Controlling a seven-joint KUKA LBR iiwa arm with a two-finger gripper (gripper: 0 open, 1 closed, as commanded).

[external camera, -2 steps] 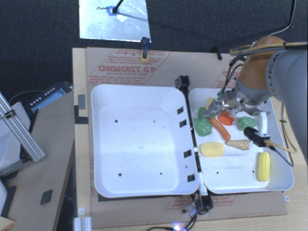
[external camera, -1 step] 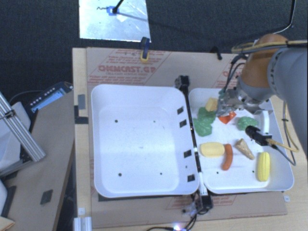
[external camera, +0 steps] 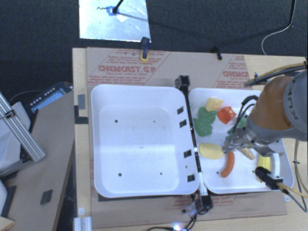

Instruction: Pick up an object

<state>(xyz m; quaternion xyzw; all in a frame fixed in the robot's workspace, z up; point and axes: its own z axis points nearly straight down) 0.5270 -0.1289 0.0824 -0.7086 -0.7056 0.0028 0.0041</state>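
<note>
The right white bin [external camera: 211, 186] holds a green leafy toy [external camera: 205, 121], a yellow wedge [external camera: 213, 103], a red piece [external camera: 226, 114], a pale yellow oval [external camera: 211, 151], an orange-red sausage [external camera: 227, 164] and a yellow item [external camera: 263, 161] at the right. My gripper [external camera: 234, 143] hangs low in this bin, just right of the yellow oval and above the sausage's upper end. A tan piece [external camera: 247, 153] lies right beside it. The orange wrist band [external camera: 272, 105] covers the bin's right part.
The left white bin [external camera: 139, 138] sits beside it, split off by a black-clipped divider [external camera: 190, 129]. Cardboard [external camera: 125, 66] lies under both bins. A black cable [external camera: 243, 110] loops along the wrist. A yellow clip [external camera: 144, 57] sits at the cardboard's far edge.
</note>
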